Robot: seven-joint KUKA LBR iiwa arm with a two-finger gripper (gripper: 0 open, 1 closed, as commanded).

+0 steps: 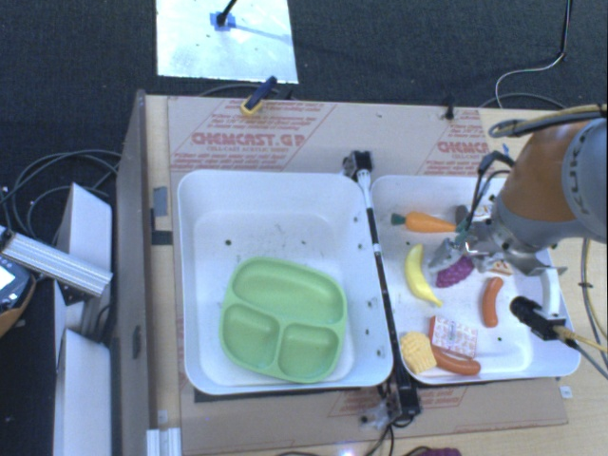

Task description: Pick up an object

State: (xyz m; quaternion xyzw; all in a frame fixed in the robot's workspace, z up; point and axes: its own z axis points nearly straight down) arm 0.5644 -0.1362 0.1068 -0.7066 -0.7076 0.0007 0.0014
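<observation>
The right bin (532,354) holds several toy foods. An orange carrot (427,222) lies at its back left, a yellow banana (420,274) at its left, and a purple bunch of grapes (454,272) near the middle. My gripper (456,251) hangs low over the bin's middle, just above and touching the top edge of the grapes, to the right of the banana. Nothing is visibly lifted. The arm's grey and orange wrist (543,183) covers the bin's back right part.
A red sausage (490,302), a corn cob (418,351), a red-and-white packet (453,333) and an orange hot dog (458,363) lie toward the right bin's front. A green divided plate (283,319) sits in the left bin (204,255). A black divider (375,255) runs between the bins.
</observation>
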